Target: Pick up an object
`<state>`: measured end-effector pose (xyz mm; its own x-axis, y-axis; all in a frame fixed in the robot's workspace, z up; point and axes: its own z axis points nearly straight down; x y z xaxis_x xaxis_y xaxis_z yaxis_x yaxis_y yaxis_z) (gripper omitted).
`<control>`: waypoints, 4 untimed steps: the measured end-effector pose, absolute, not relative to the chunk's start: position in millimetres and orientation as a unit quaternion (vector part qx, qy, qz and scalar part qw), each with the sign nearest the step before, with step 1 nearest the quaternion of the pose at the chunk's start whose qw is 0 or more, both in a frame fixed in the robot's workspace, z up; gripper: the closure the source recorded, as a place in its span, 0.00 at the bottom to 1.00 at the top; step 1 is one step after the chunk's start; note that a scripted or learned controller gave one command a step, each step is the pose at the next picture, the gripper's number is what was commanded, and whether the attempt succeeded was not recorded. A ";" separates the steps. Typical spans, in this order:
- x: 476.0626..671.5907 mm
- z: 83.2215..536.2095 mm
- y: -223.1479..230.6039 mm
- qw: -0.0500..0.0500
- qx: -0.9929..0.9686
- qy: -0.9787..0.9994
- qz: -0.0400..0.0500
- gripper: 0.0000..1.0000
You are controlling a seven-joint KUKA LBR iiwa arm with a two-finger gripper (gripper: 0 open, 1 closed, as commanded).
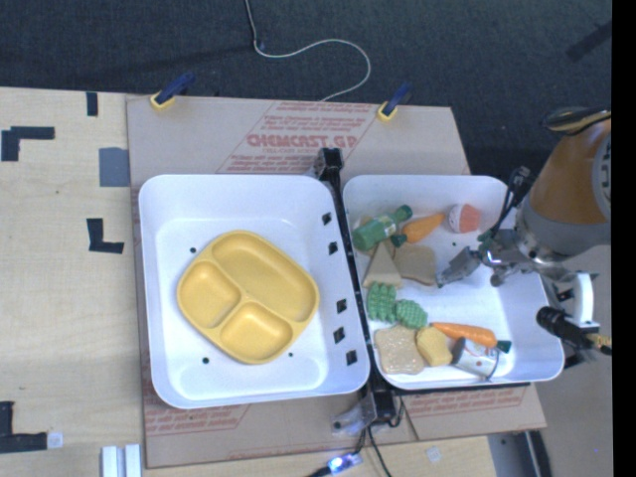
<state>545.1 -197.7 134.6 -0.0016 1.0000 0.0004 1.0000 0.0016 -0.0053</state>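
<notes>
The right bin holds several toy foods: a green bottle, an orange carrot, a pink-red ball, a tan bread slice, two green pieces, a second carrot, a yellow lump, a toast slice and a silver can. My gripper hangs over the bin's right half, just right of the tan bread slice. It is open, and white bin floor shows between its fingers.
The left bin carries a yellow divided plate. A black divider runs between the bins. The arm's orange band sits past the right bin's edge. A white cable loops behind the bench.
</notes>
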 end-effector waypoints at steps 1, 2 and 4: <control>545.0 82.2 -196.8 0.000 -0.707 -0.708 0.001 0.00; 546.0 95.4 -197.2 -0.001 -0.706 -0.708 0.000 1.00; 548.7 218.0 -207.5 -0.002 -0.707 -0.708 -0.001 1.00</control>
